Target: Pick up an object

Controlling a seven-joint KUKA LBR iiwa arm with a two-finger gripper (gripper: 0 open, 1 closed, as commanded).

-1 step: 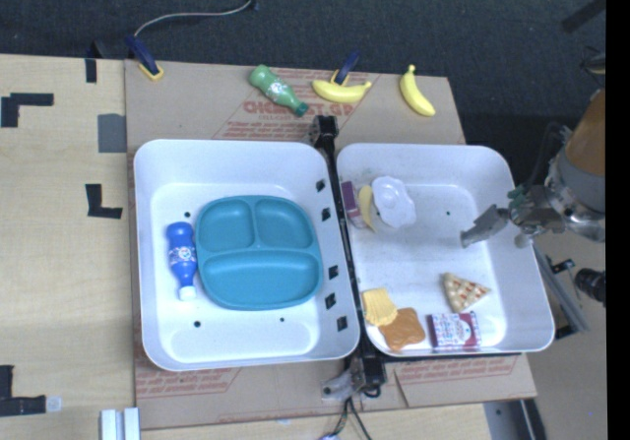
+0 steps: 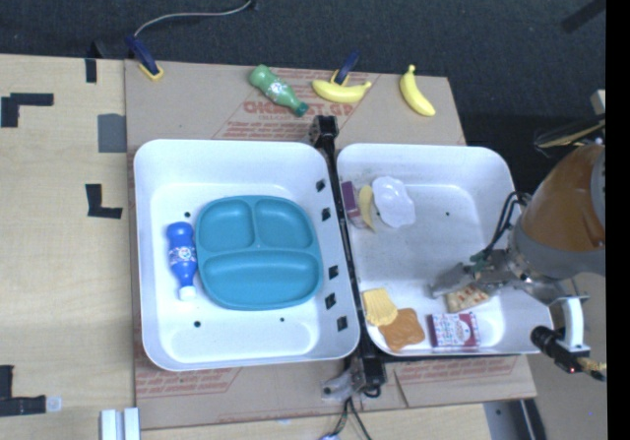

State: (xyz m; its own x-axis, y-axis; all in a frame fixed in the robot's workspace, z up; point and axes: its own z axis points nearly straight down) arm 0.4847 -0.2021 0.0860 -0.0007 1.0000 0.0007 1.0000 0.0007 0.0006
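Observation:
My gripper [image 2: 465, 282] hangs low in the right bin [image 2: 433, 157], near its front right part, on the grey arm [image 2: 561, 221] that comes in from the right. Right beneath it lies a small tan waffle-like piece [image 2: 467, 299], partly covered by it. Just in front sit a red and white packet [image 2: 454, 331], a brown bread slice [image 2: 401, 332] and a yellow cracker [image 2: 378, 306]. At the bin's back left lie a white crumpled item [image 2: 395, 202], a yellow piece [image 2: 366, 207] and a purple item [image 2: 348, 200].
The left bin [image 2: 157, 167] holds a blue sectioned plate [image 2: 259, 252] and a blue bottle [image 2: 180, 259]. Behind the bins, on cardboard, lie a green bottle [image 2: 278, 90] and two bananas [image 2: 341, 90] [image 2: 416, 93]. A black divider [image 2: 335, 231] runs between the bins.

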